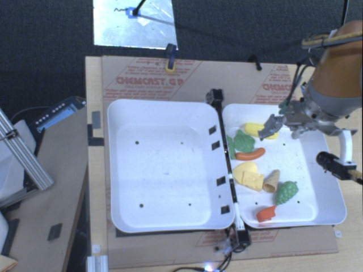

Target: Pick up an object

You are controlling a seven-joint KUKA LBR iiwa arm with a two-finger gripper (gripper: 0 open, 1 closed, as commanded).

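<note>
Contents of right-hand shallow white plastic bin (326,205): 7 small toy food items. Pale yellow banana-like piece (271,130) at the back; leafy green lettuce-like piece (243,141) beside it toward the divider; orange-red sausage-shaped piece (250,154) just in front of the green one, long axis running roughly left-right across the view; yellow cheese-like wedge (249,174) mid-bin; tan cone-shaped piece (271,179) touching or just beside the wedge; knobbly green piece (286,192) toward the front; small orange carrot-like piece (266,213) nearest the front rim.

Left-hand shallow white plastic bin (164,163): on the same desk, beside the first.

Gripper (268,128): on the grey arm entering from the view's right, positioned over the back of the right-hand bin. Fingers dark and overlapping the pale yellow piece; whether they stand apart or together cannot be told, and no item is seen between them.

Key relation: the pale yellow piece lies directly at the fingertips, the likeliest target; the green piece sits just beyond, toward the divider.
</note>
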